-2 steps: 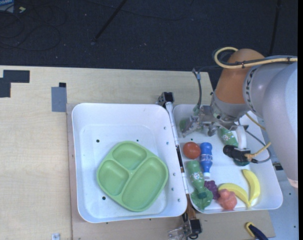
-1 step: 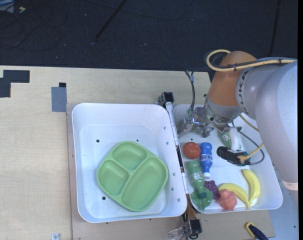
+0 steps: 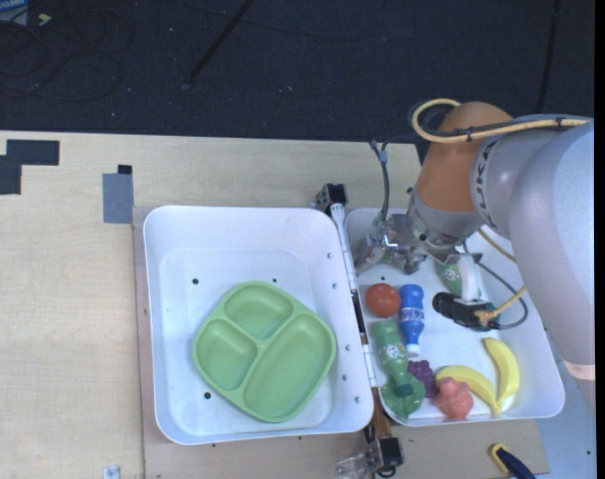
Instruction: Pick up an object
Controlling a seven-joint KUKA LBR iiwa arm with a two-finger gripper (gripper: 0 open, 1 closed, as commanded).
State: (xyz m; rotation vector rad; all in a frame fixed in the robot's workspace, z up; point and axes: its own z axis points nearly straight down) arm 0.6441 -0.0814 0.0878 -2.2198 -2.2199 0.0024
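A grey arm with an orange band (image 3: 452, 173) is reaching in from the right over the 2 shallow white bins, and its gripper (image 3: 387, 249) is hanging low at the far left corner of the right-hand white bin (image 3: 447, 342), close to the wall shared with its neighbour. From where I am standing, I cannot tell whether the gripper is spread or pressed together, and I am seeing nothing pinched in it.

Just on the near side of the gripper, a small red ball (image 3: 382, 299) is sitting against the bin's left wall, with a blue plastic bottle (image 3: 411, 315) lying right beside it. A green plastic bottle (image 3: 392, 357) is lying nearer still along that wall, touching a purple bunch of toy grapes (image 3: 421, 375). A pink-red lumpy toy (image 3: 454, 398) is resting at the near edge, against a curved yellow banana (image 3: 470, 377); a second yellow banana (image 3: 503, 365) is lying towards the right edge.

The left-hand white bin (image 3: 148, 297) is carrying 1 light green plate with 3 compartments (image 3: 266, 350), lying flat towards its near right corner.
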